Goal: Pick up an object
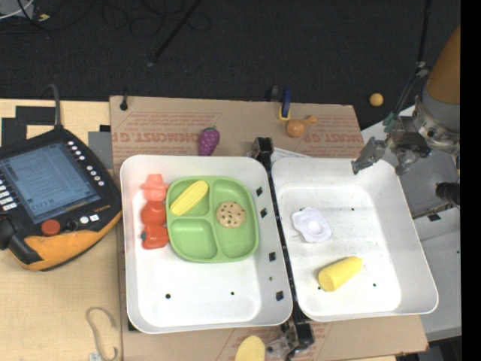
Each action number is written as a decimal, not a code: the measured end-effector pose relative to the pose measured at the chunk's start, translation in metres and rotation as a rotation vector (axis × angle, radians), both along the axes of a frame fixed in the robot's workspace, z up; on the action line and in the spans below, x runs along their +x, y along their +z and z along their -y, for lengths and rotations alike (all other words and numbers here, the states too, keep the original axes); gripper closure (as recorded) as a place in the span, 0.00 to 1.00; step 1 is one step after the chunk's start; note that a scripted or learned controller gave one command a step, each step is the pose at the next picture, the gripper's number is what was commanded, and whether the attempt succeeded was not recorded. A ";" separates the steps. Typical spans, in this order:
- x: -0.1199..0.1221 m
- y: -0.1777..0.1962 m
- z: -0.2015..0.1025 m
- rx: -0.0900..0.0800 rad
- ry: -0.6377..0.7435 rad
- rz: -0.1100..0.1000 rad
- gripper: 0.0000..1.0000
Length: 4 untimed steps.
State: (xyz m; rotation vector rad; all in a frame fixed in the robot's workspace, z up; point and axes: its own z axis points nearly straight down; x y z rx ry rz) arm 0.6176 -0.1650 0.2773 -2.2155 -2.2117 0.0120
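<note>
Yellow cylinder (340, 272) lies near in our right bin (409, 235), beside a white fried egg (311, 225). Our gripper (385, 152) hangs empty over the far right rim, fingers apart. Descending off-centre, we risk rolling the cylinder away.

- The tabletop (45, 299) carried a cardboard sheet (240, 122).
- On the cardboard, the left bin (197, 307) and the right bin (391, 292) sat touching side by side.
- A teach pendant (52, 194) lay left of the cardboard.
- A purple toy (208, 140) and an orange toy (298, 125) lay on the cardboard behind the bins.
</note>
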 end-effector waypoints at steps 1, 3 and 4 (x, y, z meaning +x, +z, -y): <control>0.002 0.007 0.000 -0.003 0.002 0.013 0.00; -0.004 -0.114 -0.003 0.000 0.004 0.006 0.00; -0.005 -0.158 -0.004 -0.001 0.004 0.008 0.00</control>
